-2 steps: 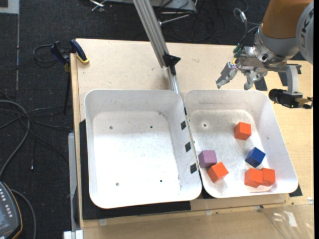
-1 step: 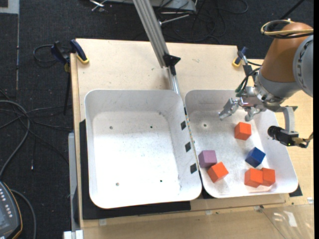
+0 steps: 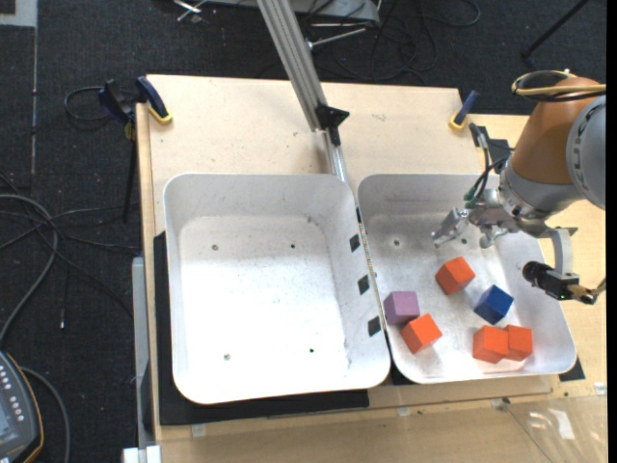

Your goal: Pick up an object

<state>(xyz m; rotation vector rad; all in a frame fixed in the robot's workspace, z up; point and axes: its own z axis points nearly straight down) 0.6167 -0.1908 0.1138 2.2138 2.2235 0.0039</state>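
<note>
One fixed camera looks down from above at a slant, set toward the near edge of the counter point(image 3: 251, 123) and facing its far edge, beyond which dark floor point(image 3: 67, 27) with cables lies at the top of the picture. It stands far enough off to take in nearly the whole counter: both far corners, the left edge and the near edge, with floor showing on the left too. The left bin point(image 3: 178, 258) and right bin point(image 3: 559, 355) sit mid-frame, side by side and seen whole. The arm point(image 3: 554, 148) comes in from the right, close under the lens, and is cut by the picture's edge.
</note>
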